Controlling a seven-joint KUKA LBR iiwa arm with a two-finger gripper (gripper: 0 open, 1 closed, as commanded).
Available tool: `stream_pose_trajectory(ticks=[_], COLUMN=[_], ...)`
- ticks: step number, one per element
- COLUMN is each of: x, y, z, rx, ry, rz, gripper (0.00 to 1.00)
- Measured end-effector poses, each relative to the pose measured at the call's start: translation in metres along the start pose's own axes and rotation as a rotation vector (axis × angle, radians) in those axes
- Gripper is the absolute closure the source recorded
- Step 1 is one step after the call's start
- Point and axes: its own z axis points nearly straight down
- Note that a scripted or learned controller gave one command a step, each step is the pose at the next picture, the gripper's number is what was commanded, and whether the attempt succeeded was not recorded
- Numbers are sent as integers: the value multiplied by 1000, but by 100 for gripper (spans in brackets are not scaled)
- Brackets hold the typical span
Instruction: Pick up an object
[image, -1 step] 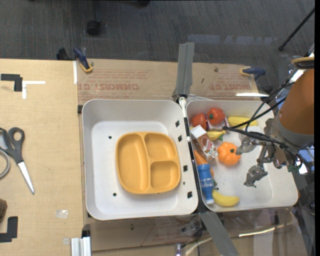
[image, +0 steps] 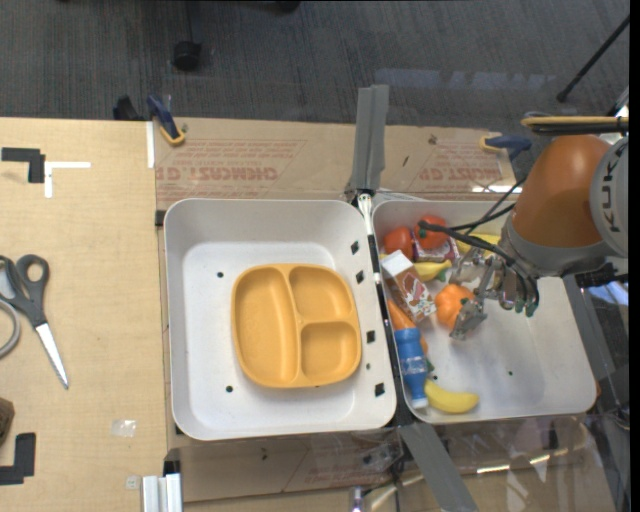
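The right bin (image: 545, 375) holds a heap of toy food along its left side. An orange fruit (image: 449, 299) lies in the heap's middle, with a red tomato (image: 399, 240) and a small yellow piece (image: 431, 270) behind it. A printed snack packet (image: 414, 293) lies to its left. A blue bottle (image: 410, 358) and a yellow banana (image: 451, 400) lie nearer the front. My gripper (image: 468, 318) hangs low in this bin, right beside the orange fruit on its right. The view does not show anything held in it.
The left bin (image: 200, 300) holds a yellow divided plate (image: 296, 325). The grey and orange arm (image: 565, 205) covers the right bin's back right corner. Scissors (image: 38, 310) lie on the bench at far left. Bare floor of the right bin lies right of the heap.
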Motion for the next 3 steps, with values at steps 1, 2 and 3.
stream_pose_trajectory(ticks=[1,2,3], x=[-10,66,74], y=[48,8,26], z=[1,1,1], rx=[2,0,0], ry=[2,4,4], rz=[53,111,169], gripper=[0,0,0])
